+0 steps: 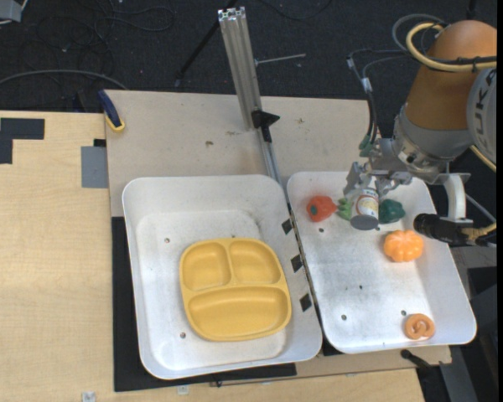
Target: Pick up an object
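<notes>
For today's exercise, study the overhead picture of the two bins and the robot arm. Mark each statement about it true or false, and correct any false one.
1. The yellow divided plate lies in the left bin. True.
2. The orange pumpkin-shaped toy sits on the plate. False: it lies in the right bin, near its right edge.
3. The hand is over the far part of the right bin. True.
4. The small ring-shaped toy lies at the far left corner of the right bin. False: it lies near the front right corner.
5. A red toy lies left of the hand. True.
</notes>
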Robot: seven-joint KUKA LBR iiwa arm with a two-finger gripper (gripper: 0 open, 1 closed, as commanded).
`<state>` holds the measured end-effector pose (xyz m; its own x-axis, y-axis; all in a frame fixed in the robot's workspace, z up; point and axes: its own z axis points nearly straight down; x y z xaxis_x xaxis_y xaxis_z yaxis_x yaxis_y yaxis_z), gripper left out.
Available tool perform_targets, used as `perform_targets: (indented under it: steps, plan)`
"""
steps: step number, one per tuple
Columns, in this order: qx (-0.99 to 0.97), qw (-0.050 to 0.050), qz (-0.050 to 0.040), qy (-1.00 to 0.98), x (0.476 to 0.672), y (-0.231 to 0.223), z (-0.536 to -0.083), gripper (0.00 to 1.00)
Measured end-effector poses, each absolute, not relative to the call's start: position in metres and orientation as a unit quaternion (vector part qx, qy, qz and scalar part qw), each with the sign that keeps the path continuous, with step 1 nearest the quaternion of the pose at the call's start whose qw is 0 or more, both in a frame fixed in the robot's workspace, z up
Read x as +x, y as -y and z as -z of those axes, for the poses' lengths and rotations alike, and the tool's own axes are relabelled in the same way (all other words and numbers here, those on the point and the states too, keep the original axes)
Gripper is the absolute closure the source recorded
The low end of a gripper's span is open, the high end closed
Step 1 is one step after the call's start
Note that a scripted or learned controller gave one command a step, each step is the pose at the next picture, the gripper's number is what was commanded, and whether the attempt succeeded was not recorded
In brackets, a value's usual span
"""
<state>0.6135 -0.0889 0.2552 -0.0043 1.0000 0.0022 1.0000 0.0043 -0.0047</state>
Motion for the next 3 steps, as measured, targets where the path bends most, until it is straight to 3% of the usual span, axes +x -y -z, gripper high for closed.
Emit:
perform_targets:
  steps: [3]
  plan:
    - [-0.706,0.003,-0.0021,0.708,0.537,-0.039,-0.231,1.00]
